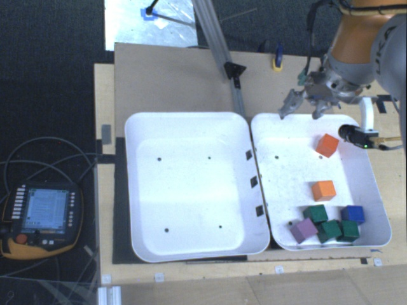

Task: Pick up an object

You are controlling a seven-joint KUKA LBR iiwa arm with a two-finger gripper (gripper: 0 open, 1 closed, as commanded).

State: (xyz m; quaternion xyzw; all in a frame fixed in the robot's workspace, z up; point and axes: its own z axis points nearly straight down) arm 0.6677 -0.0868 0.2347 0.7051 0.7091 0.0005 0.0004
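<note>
Your gripper hangs open and holding nothing at the right bin's 12 o'clock rim; blocks lie toward 5 o'clock.

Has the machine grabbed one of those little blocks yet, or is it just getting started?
Just starting, it seems. Nothing looks picked up: the gripper hangs open over the far edge of the right bin with nothing between its jaws. The blocks, such as the two orange ones, all lie in that bin. Lowering, gripping and lifting remain.
</note>
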